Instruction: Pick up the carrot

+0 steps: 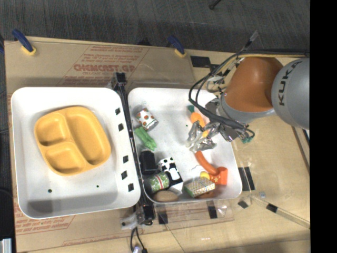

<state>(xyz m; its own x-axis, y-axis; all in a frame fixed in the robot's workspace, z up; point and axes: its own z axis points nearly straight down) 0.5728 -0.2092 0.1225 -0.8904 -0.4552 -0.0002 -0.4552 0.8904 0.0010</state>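
Where tool [201, 137] hovers, carrot [197, 117] lies diagonally, partly hidden.

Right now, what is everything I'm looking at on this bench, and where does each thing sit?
Bins: two, white, side by side; left bin, right bin.
Divided tray: one, yellow, in the left bin.
Carrot: one, orange, upper right bin, beside the hand.
Small can: one, red and white, upper left of the right bin.
Green piece: one, below that can.
Green can: one, lower left of the right bin.
Black-and-white toy: one, beside the green can.
Orange curved piece: one, lower right of the right bin.
Clamps: two, blue, at the far edge of the bench.
Arm: one, grey and orange, from the right.
Hand: one, metal, low over the right bin.
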